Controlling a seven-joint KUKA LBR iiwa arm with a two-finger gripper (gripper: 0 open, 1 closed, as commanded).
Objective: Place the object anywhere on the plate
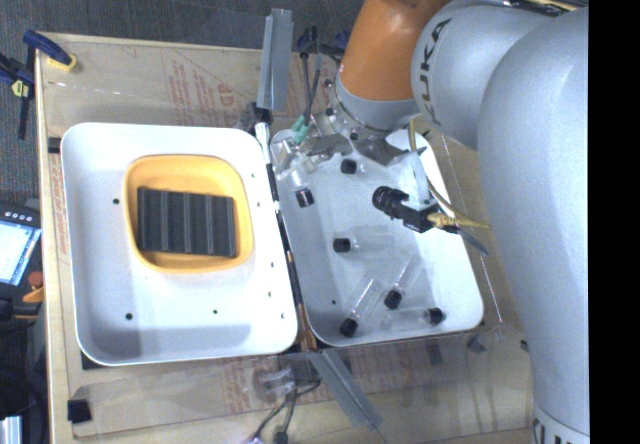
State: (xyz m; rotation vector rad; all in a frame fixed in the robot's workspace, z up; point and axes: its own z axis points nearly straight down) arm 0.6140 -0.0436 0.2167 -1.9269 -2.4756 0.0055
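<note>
**Inspector:** Camera view, item one: where is the task's thing?

**Operator:** The dark ribbed block [187, 222] lies flat on the yellow plate [190, 169]; the plate's rim shows on all four sides of the block; the plate rests in the left bin [90, 232], toward that bin's far half.

**Inspector:** Item two: position of the arm?

**Operator:** The arm [510, 102] enters from the right of the view and covers the far right corner of the right bin [462, 284]; the orange band [385, 32] sits above the wrist; the gripper [303, 148] is over the far left corner of the right bin, just beside the wall shared by the two bins, well apart from the block.

**Inspector:** State of the gripper?

**Operator:** It cannot be told; the wrist hardware and clutter at that corner mask it; nothing can be seen held there.

**Inspector:** Item three: contents of the right bin?

**Operator:** Several small black-capped pieces [342, 244] lie scattered across its floor, some attached to clear bodies near the front edge; a black fitting [390, 200] with a yellow-tipped lead hangs below the wrist, over the bin's middle.

**Inspector:** Support?

**Operator:** Both bins stand side by side on the wooden bench [150, 82], their inner walls touching.
</note>
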